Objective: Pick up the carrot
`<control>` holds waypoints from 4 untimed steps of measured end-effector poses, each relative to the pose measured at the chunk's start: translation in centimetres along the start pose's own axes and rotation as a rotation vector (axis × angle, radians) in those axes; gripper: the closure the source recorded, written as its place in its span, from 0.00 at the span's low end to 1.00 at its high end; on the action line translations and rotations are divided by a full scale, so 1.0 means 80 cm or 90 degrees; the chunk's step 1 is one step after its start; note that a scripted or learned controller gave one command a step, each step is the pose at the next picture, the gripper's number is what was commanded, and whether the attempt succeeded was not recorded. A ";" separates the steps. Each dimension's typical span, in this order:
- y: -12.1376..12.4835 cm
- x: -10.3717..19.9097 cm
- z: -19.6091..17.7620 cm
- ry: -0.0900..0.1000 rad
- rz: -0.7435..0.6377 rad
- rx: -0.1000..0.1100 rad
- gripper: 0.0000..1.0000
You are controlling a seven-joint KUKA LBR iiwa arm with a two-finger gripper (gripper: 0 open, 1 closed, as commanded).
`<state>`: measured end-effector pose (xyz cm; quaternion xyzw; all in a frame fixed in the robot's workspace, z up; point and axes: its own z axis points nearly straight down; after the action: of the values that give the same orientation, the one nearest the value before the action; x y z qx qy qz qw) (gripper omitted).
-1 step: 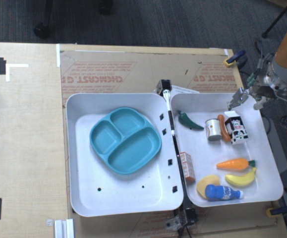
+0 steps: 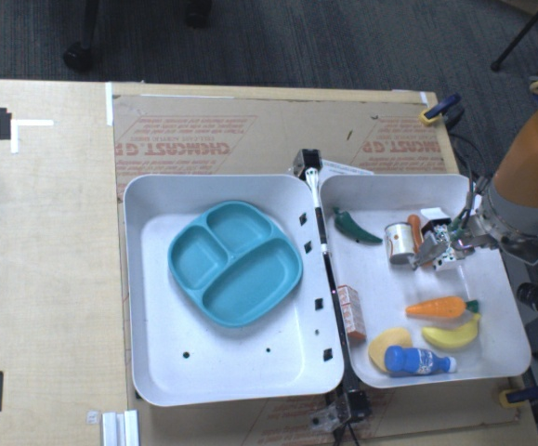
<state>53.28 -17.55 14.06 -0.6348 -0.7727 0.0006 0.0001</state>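
Wood bench [image 2: 45,249] w/ cardboard sheet [image 2: 250,137], two white bins atop: left bin [image 2: 148,360], right bin [image 2: 510,342].

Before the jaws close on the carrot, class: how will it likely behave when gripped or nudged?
The carrot looks like moulded plastic, so probably stiff and light. Its rounded, tapering body may roll or slip from a pinch. It touches the banana, so a nudge could shift both.

Two bins [image 2: 138,342], one plate [image 2: 236,263], one carrot [image 2: 440,308], one banana [image 2: 452,334]
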 end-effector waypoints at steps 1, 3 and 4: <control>-0.051 0.022 0.052 0.000 -0.151 -0.001 0.00; -0.066 -0.005 0.048 -0.001 0.012 -0.004 1.00; -0.063 0.010 0.050 0.016 0.004 0.001 0.00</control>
<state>48.20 -17.73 10.06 -0.6374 -0.7705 -0.0070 0.0100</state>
